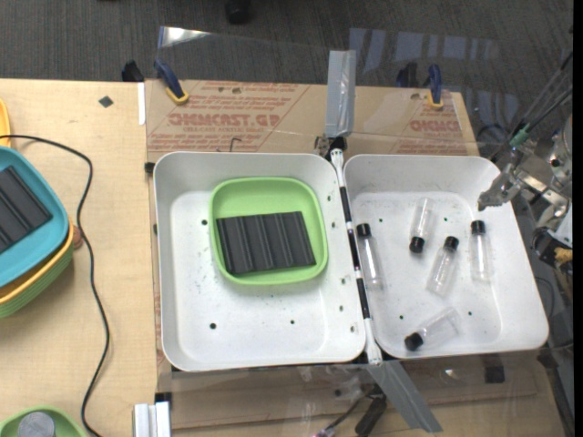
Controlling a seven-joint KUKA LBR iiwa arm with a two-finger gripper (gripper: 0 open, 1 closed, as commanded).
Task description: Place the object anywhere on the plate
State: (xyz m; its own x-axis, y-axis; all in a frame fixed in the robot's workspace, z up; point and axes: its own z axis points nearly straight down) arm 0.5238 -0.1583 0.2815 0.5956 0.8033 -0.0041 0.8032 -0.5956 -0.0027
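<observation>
A green square plate (266, 190) sits in the left bin (182, 280), with a dark ribbed mat (269, 242) lying in it. The right bin (510, 321) holds several clear vials with black caps: one (368, 255) lies along the left wall, one (420, 225) and another (444, 263) near the middle, one (478, 249) toward the right, and one (432, 328) by the front. My gripper (492, 197) hangs over the right bin's far right corner, just above and right of the rightmost vial. Nothing shows in its grasp.
Cardboard (237, 116) lies behind the bins, held by clamps (171, 86). Stacked teal and yellow dishes (36, 235) and a black cable (91, 271) lie on the wooden bench at the left. Machine parts (556, 217) crowd the right edge.
</observation>
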